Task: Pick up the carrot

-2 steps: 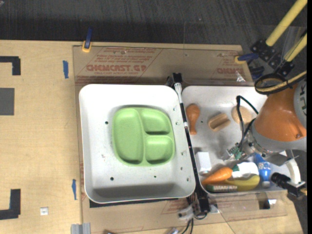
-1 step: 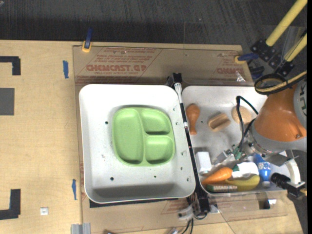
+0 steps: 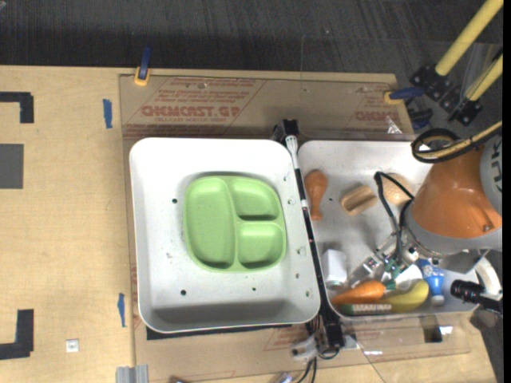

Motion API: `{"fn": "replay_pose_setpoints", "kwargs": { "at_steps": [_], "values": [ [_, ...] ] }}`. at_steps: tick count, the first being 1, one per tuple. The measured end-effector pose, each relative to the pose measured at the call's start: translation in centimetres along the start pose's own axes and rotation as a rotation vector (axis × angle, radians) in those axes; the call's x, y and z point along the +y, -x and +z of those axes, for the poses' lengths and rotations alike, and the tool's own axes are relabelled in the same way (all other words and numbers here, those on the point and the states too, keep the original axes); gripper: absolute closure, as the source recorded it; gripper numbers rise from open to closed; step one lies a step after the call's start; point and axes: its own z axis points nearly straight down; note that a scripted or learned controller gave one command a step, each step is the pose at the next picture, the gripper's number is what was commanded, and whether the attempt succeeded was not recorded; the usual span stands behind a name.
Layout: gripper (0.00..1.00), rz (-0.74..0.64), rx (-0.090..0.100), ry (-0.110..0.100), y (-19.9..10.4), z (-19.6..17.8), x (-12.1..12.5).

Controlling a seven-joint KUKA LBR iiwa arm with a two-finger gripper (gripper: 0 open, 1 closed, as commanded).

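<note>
The approach step is judged to be in hand: the gripper [image 3: 389,266] is lowered into the right bin [image 3: 351,154], just above the carrot [image 3: 361,293]. How far it is open cannot be told. The carrot lies by the bin's near wall, beside a banana [image 3: 411,295], its long axis running left to right, with the leafy end apparently rightward. Next, a descent centred across that axis is called for.

wooden bench [image 3: 64,238], two white bins [image 3: 152,214] side by side, blue tape marks [image 3: 107,112]
</note>
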Motion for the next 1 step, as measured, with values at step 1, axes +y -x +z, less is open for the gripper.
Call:
{"fn": "replay_pose_setpoints", "kwargs": {
  "at_steps": [1],
  "values": [
    [0.00,-0.234,-0.009,0.010,-0.68,-0.07,1.05]
  ]
}}
